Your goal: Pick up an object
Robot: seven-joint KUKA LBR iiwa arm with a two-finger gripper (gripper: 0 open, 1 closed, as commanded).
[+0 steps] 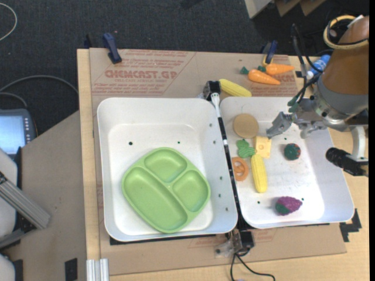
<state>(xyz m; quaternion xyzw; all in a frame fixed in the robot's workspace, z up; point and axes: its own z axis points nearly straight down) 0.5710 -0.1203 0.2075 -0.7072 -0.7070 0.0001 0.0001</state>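
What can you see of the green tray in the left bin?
The green tray is a rounded plate of what looks like smooth plastic, moulded into three compartments: one large, two small. It lies flat and face up on the floor of the left bin, turned at a slant, near the front. All three compartments hold nothing.

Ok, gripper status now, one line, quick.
Gripper: fingers spread open, holding nothing, above the right bin near the round tan piece and the dark green ball.
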